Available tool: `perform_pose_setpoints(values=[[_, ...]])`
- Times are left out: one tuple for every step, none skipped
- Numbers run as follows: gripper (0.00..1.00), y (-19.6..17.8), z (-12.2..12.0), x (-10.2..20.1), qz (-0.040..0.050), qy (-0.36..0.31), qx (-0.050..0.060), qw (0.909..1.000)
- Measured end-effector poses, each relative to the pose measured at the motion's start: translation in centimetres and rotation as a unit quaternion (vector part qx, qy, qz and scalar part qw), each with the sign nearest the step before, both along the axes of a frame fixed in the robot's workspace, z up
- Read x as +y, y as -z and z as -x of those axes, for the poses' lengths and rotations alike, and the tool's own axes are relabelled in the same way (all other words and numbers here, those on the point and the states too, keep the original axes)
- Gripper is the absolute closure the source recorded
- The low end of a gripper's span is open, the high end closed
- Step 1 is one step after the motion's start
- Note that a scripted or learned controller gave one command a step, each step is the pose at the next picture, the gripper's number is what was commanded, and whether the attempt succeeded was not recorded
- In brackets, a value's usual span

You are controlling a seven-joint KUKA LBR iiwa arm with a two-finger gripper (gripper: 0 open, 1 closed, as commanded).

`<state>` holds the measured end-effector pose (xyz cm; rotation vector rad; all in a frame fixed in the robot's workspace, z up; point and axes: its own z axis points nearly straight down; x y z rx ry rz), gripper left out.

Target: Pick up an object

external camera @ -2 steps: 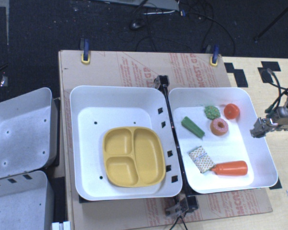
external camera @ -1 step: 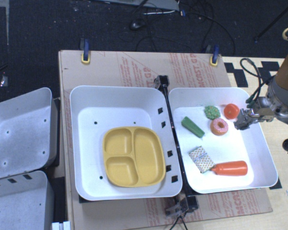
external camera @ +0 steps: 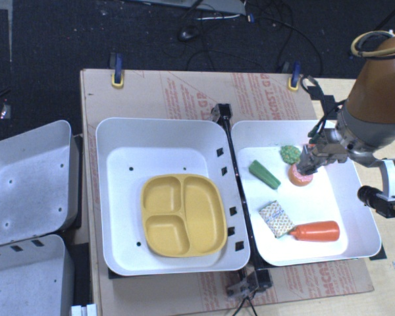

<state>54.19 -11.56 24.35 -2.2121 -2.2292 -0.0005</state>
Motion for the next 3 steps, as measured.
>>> perform_pose_setpoints(values=[[1.00,0.7,-2.5,5.7,0.0004,-0.001,-0.001,1.0000],[1.00,0.8,-5.3,11.1,-0.0002,0.000,-0.002,1.0000],[1.00,1.3,-6.5,17.3,-0.0002,-0.001,-0.001,1.0000]])
